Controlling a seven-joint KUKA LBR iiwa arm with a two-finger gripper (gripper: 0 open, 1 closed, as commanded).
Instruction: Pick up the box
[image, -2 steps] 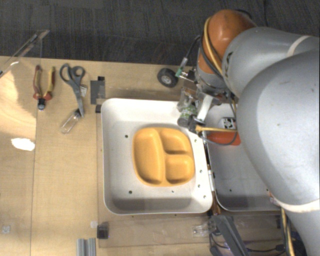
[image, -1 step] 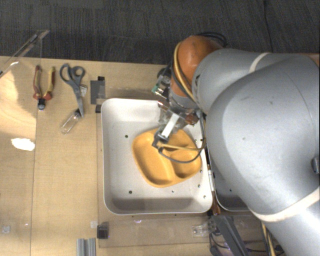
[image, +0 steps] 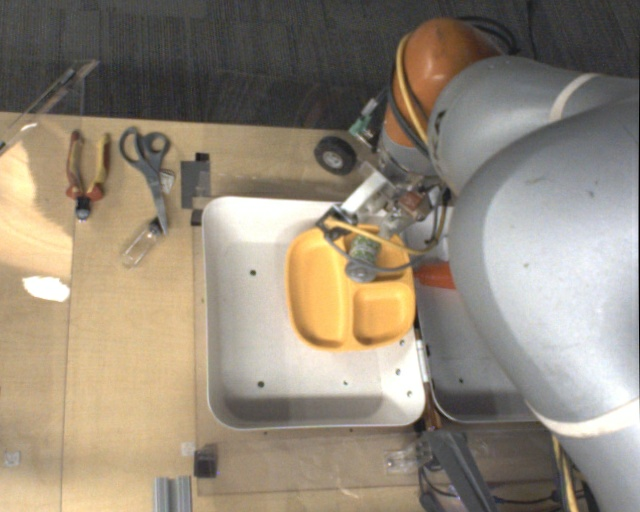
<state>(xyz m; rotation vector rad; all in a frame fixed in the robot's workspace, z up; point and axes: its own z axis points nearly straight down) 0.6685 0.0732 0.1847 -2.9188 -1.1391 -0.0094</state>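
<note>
Gripper at the Box Rim, Lift Not Yet Shown

At the centre of the frame, inside the left-hand shallow white plastic bin (image: 235, 390), lay the yellow-orange moulded plastic box (image: 330, 295), a rounded container with a divider splitting it into a large compartment on its left and smaller ones on its right. It sat toward the bin's right wall, flat on the floor as far as the slanted view showed.

Reaching in from the right of the frame, the grey arm (image: 540, 230) with its orange band covered most of the right-hand white bin (image: 470, 400). Its two-finger gripper (image: 352, 240) was down at the box's upper right rim, amid a tangle of cables and metal parts. Whether the fingers were spread or pinching the rim could not be told (the wrist hardware and glare hid the tips).

As a judgement of progress: the approach looked complete, since the tool was at the box, but nothing showed the box raised off the bin floor. A secure grasp and the lift itself seemed to remain.

Across the upper left of the frame, on the wooden bench (image: 110, 350), lay red-handled pliers (image: 86, 170) and grey-handled scissors (image: 150, 170), well apart from the bins.
</note>
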